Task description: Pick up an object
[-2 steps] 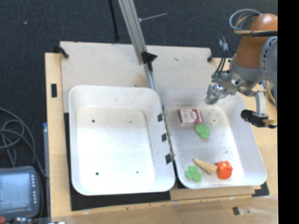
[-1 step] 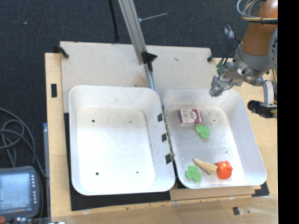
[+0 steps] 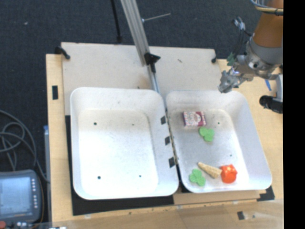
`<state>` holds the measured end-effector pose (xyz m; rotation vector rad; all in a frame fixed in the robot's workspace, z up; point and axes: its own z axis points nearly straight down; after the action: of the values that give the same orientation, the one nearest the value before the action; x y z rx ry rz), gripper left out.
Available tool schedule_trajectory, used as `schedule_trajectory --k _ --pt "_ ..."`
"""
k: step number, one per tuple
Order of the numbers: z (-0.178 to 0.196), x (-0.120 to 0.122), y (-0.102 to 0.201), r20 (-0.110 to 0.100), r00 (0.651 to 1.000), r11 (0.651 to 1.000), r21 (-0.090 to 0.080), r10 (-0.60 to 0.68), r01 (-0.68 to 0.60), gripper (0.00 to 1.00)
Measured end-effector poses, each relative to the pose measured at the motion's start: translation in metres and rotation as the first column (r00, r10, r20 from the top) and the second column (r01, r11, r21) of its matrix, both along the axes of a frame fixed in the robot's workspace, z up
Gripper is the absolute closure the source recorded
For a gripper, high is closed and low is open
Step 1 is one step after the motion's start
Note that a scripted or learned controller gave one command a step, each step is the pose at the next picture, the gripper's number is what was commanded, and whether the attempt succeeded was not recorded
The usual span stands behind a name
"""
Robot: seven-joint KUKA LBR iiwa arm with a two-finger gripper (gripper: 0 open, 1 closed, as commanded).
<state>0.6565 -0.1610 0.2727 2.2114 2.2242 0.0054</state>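
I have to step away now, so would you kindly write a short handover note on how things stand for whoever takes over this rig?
Gripper: above the far right corner of the right bin, with nothing visibly held; whether it is open or shut cannot be told.
Objects, all lying in the right bin: pink box near the far side, green piece just in front of it, second green piece, tan cone and red object at the near edge.
Done: nothing picked up yet.
Left: descend on one object, grip and lift it.
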Motion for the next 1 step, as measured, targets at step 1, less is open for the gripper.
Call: schedule_trajectory --k 1 --pt "-0.0078 -0.0091 0.0407 -0.006 1.000 1.000 0.000 -0.002 0.002 1.00"
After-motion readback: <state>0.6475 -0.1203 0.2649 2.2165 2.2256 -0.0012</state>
